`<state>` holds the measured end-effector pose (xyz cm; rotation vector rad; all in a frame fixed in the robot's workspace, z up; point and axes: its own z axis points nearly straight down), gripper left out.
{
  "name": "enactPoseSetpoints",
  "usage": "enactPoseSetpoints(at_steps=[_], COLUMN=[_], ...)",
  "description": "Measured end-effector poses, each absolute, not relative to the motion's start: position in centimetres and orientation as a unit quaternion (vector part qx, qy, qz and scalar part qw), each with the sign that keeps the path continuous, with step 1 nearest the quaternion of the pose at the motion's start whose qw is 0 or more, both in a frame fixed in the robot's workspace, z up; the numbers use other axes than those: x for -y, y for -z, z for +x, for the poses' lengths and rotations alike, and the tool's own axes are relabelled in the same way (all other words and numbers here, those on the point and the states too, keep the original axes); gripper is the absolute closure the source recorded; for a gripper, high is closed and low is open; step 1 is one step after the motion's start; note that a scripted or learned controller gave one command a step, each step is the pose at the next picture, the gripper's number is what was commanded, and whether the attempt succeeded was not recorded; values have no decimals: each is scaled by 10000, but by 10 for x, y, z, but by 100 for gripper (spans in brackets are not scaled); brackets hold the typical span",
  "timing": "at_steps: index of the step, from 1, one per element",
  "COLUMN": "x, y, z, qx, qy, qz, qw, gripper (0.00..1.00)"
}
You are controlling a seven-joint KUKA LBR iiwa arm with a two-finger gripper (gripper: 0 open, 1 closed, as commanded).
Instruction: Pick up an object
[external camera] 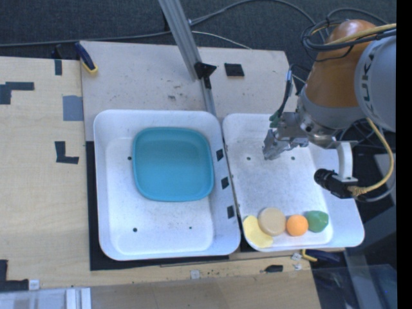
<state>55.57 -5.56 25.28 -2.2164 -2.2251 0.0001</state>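
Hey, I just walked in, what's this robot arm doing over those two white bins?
The arm reaches in from the right, its gripper over the upper part of the right bin, with nothing visibly held. The things it could pick up sit in a row along that bin's near edge: a yellow piece, a tan round piece, an orange ball and a green piece. The left bin holds a blue square plate. No pick has happened yet.

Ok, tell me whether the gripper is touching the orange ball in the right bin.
Apart. The camera view shows the gripper over the upper part of the right bin, with bare white floor between it and the orange ball at the near edge.
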Motion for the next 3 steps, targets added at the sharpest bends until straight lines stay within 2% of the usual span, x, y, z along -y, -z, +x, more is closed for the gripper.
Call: enactPoseSetpoints(at_steps=[2,3], x=[-48,-93], y=[-234,-237], z=[589,590], qx=[7086,7085], qy=[-5,1], qz=[-7057,-7057], qw=[9,5], gripper=[100,100])
